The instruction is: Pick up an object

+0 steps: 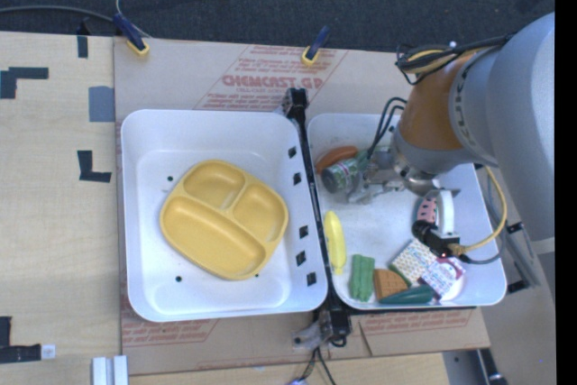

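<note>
My claw (368,185) is down in the rt bin (383,225), upper-left part, w/ my arm (491,104) coming in from the rt side; can't tell from this angle if the claw is open or closed, or if it grips anything. A green & silver can (340,176) lies on its side just left of the claw, close enough that I can't tell if they touch; an orange item (335,154) sits just behind the can, nr the bin's back-left corner.

Rest of rt bin: a yellow oblong piece (334,241) lies along the left wall; a green block (361,277) just rt of its lower end; a brown wedge (389,284) beside that; a dark green item (407,295) at the front wall; a checkered packet (414,261) above the wedge; a pink & white round item (448,277) nr the front-rt corner.

Left bin (153,149) holds a yellow divided plate (225,216), flat, abt centre, turned at an angle to the walls. Both bins sit on a cardboard sheet (261,81) w/ red print.
</note>
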Motion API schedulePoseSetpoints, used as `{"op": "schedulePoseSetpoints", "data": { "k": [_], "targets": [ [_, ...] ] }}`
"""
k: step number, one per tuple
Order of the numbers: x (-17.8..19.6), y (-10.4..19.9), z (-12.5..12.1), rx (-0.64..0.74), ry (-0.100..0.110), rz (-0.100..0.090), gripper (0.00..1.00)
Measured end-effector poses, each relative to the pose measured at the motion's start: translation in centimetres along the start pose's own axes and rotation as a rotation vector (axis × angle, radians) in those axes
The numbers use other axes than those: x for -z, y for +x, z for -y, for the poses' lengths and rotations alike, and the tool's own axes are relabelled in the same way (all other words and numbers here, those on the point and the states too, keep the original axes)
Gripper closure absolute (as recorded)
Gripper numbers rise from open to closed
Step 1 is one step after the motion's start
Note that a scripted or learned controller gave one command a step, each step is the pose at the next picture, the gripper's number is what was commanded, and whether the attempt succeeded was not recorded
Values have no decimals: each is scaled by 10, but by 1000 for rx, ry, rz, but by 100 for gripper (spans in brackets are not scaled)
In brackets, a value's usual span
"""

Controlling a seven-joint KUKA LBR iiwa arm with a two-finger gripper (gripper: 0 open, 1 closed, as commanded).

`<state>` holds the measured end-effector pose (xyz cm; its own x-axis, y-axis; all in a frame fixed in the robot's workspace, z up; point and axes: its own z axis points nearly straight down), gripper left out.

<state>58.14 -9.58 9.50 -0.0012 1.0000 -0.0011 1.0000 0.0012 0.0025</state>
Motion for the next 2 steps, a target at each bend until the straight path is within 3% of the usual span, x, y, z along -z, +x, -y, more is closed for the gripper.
{"op": "schedulePoseSetpoints", "data": {
  "k": [1,2],
  "targets": [
    [90,-47,-54,0,2,1,100],
    [90,-47,-54,0,3,1,0]
  ]
}}
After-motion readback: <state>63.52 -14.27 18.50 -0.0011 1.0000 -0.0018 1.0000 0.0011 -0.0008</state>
